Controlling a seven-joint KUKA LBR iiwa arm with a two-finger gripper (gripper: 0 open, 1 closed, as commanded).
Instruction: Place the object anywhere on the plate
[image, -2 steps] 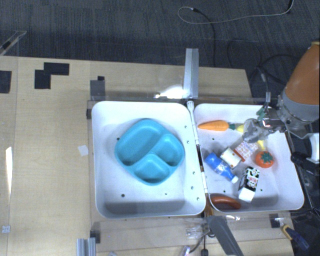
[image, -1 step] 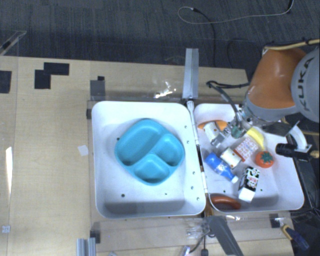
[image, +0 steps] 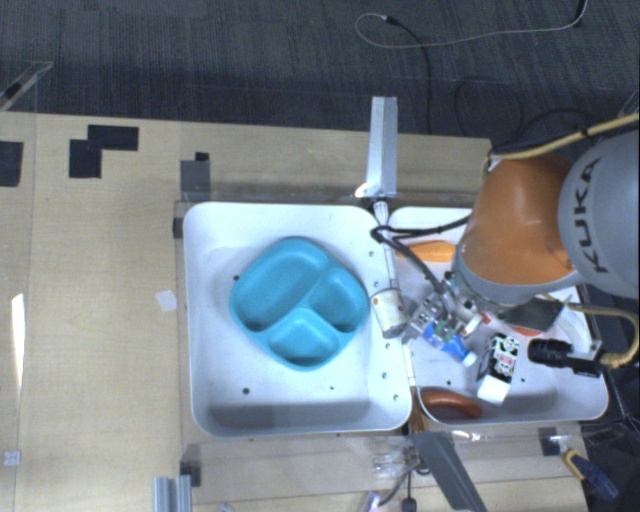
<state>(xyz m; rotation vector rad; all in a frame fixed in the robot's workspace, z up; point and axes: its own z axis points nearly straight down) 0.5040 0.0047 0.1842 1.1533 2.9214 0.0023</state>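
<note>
Blue divided plate (image: 300, 303) is seen lying in the left bin (image: 205, 400), tilted on its floor. The arm (image: 530, 225) is positioned over the right bin (image: 590, 405); the jaws' state cannot be told. A brown-red object (image: 452, 404) rests at that bin's near-left corner, an orange object (image: 435, 250) near its far wall.

The blue plate (image: 300, 315) is looking like smooth, slightly glossy plastic; the white left bin (image: 205, 300) is showing a matt plastic finish; the counter (image: 90, 330) at nine o'clock is appearing as pale, matt wood.
</note>
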